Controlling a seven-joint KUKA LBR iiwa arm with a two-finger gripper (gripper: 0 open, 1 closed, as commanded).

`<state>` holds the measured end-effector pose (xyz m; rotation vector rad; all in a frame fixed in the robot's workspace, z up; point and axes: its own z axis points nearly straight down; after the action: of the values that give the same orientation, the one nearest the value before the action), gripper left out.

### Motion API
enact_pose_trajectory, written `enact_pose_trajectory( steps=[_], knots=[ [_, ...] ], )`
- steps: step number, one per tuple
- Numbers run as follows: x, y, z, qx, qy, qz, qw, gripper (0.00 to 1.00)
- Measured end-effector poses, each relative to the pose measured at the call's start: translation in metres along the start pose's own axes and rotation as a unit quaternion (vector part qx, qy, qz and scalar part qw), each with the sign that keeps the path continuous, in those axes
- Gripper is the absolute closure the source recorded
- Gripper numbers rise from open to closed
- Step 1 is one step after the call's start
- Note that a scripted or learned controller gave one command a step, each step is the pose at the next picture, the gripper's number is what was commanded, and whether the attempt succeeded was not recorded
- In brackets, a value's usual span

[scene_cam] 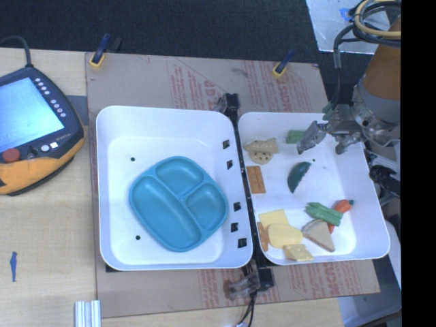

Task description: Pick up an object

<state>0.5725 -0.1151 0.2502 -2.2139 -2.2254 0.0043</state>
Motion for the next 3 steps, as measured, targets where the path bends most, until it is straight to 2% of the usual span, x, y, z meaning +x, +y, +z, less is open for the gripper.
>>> enact_pose_trajectory(
  steps=[1, 2, 3],
  knots=[
    [-0.023, 0.012, 0.040, 0.002, -0.001, 0.001, 1.0000, 0.00],
    [-0.019, 0.027, 0.151, 0.004, 0.000, -0.001, 1.0000, 0.00],
    [-0.021, 0.029, 0.133, 0.000, -0.001, 0.000, 1.0000, 1.00]
  ],
)
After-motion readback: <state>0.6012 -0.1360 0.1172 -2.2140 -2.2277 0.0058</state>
